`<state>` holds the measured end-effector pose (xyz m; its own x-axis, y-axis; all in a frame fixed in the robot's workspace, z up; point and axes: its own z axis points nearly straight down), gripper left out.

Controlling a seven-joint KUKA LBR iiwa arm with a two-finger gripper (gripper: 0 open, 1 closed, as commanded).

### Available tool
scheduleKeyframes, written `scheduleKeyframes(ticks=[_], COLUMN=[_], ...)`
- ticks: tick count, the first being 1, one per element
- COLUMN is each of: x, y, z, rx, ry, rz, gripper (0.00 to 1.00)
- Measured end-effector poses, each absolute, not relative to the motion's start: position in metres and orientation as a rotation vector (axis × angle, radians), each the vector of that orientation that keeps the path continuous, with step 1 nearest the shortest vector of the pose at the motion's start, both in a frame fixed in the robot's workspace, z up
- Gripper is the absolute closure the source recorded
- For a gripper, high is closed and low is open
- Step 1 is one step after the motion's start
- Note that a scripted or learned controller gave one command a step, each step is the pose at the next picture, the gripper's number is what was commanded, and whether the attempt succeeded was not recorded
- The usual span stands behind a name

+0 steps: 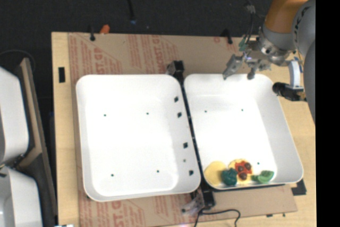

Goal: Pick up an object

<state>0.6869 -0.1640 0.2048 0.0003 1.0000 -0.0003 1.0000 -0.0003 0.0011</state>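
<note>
The things to be picked lie in a small cluster at the near edge of the right bin [276, 125], well apart from the gripper [239, 68] and far toward the front of the bench from it. A pale yellow round object [214, 171] lies at the side of the cluster nearest the bins' divider. Touching it is a dark teal object [229, 177], and just behind that sits a red object with dark spots [243, 167]. A green object [264, 175] lies at the outer end of the group, close against the bin's front wall. How these pieces overlap cannot be told exactly at this size.

The gripper hangs above the far rim of the right bin, near that bin's back edge. Its two fingers are spread apart, one tip [228, 73] toward the divider and the other toward the arm's side, with nothing between them. Above it the wrist rises into the orange band [284, 5] of the grey arm, which enters from the right.

The left bin [85, 114] lies on the far side of the divider from the gripper, its white floor marked by a few small dark dots. Black clips [177, 68] sit along the seam between the two bins, the nearest just beside the gripper's level at the back corner. Both bins rest on a cardboard sheet [133, 53] printed with red lettering.
</note>
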Motion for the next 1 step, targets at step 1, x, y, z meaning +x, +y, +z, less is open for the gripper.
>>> scheduleKeyframes(ticks=[1], x=[0.6382], y=[-0.1243], z=[0.2727], rx=[2.214], ry=[2.219], rz=[0.009], gripper=[0.00])
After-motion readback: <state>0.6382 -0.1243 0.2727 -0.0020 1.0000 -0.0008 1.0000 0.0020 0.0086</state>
